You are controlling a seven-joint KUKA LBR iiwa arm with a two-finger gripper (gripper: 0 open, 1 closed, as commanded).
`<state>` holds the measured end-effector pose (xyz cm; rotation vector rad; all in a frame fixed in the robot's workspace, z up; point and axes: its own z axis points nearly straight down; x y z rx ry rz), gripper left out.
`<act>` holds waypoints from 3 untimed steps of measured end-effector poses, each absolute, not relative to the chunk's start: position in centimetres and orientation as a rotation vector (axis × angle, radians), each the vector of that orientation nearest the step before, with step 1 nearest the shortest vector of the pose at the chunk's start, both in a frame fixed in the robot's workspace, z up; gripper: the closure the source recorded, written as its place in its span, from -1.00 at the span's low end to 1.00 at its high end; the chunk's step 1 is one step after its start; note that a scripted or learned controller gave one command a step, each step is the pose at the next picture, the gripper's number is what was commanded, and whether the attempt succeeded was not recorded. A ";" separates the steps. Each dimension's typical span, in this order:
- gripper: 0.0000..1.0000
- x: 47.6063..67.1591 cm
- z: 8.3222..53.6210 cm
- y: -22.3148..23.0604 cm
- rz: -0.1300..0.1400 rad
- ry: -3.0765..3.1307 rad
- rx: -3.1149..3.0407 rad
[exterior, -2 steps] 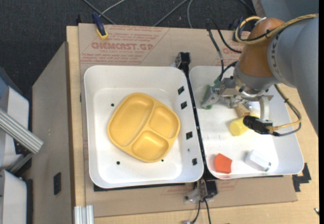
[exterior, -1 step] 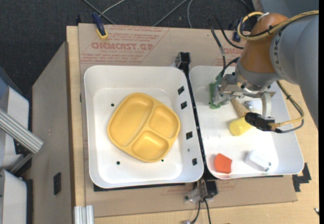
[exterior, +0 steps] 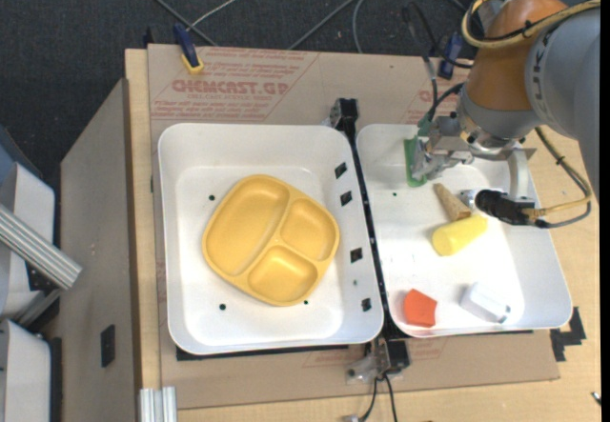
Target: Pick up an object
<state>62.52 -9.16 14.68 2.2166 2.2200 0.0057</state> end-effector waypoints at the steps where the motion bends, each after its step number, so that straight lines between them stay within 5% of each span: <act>1: 1.00 62.2 19.1 -9.1 0.005 2.220 2.217; 2: 1.00 62.2 25.7 -8.9 0.008 2.219 2.215; 3: 1.00 61.6 25.6 -4.5 0.000 2.228 2.219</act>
